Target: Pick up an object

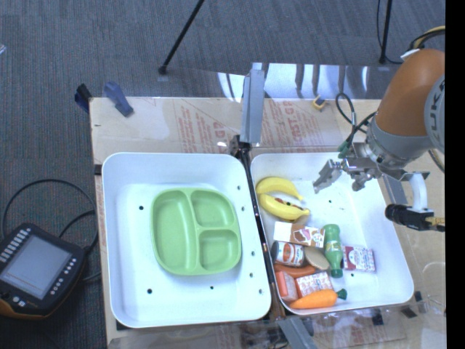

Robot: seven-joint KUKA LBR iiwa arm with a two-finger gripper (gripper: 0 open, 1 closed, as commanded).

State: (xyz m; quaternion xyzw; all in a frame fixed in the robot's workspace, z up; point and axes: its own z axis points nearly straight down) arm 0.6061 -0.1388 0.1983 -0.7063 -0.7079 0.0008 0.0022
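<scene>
My gripper (338, 185) hangs over the back of the right bin (378, 217), its two fingers spread open with nothing between them. It is to the right of and a little behind two yellow bananas (280, 197). Toward the bin's front lie a green bottle (333, 247), a small can (290, 253), a red and white carton (359, 258), another small carton (306, 235) and an orange carrot (317, 299). These items lie crowded together, in front of and to the left of the gripper.
The left bin (127, 195) holds a green divided plate (196, 230). A grey metal post (252, 107) stands behind the seam between the bins. A teach pendant (33, 267) lies on the floor at lower left. Tripod legs (185, 27) cross the floor behind.
</scene>
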